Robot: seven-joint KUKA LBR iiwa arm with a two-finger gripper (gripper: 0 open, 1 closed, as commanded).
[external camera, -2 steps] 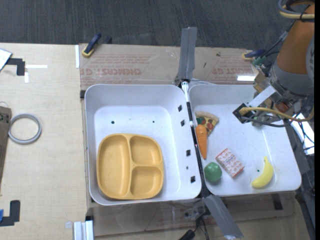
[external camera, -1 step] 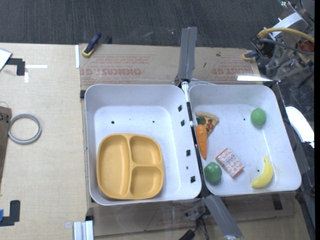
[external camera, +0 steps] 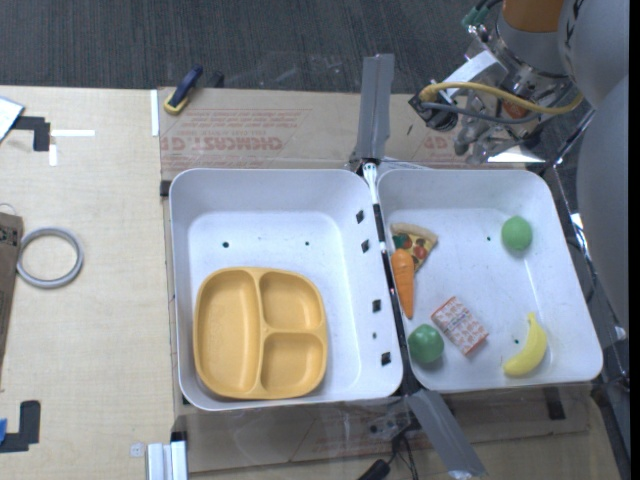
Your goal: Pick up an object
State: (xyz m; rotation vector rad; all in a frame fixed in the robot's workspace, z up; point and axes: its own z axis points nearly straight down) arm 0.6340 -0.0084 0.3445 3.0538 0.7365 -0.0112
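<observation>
Gripper [external camera: 478,140] up past the far rim of the right bin [external camera: 560,218], grip impossible to judge from here. Down in that bin, near corner: banana [external camera: 527,347], probably light, smooth, curved. Best taken across the thick middle, not the tapering tips.

Grey arm with orange band entering from upper right, pincer [external camera: 480,136] raised, pointing downward

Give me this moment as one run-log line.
arm: gripper above right white bin far rim | holding: nothing seen | right bin: green ball, yellow banana, orange carrot | left bin: yellow divided plate
</observation>
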